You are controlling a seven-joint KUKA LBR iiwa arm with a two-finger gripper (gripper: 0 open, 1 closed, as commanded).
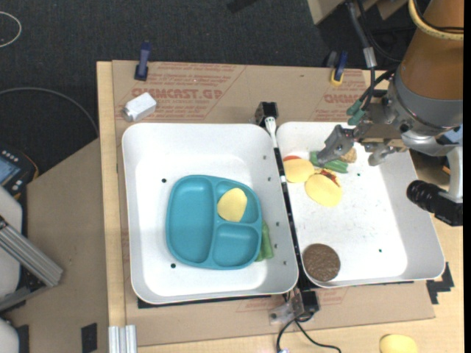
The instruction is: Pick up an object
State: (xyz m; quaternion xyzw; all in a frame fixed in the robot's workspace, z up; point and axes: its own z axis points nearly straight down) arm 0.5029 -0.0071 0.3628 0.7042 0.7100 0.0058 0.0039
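**A robotics lab bench, not a kitchen**

I'm looking down on a test bench in a lab. The bench top (pixel 221 87) is a bare printed board clamped at its far edge by blue clamps (pixel 143 61), with two white bins (pixel 140 197) held side by side by black clips (pixel 266 113). Cables (pixel 44 94) loop over dark carpet beyond the bench's left edge, and aluminium framing (pixel 26 259) sits off its near left corner. Toy food and a teal divided plate (pixel 210 223) lie in the bins. The grey and orange industrial arm (pixel 434 57) reaches in over the right bin.
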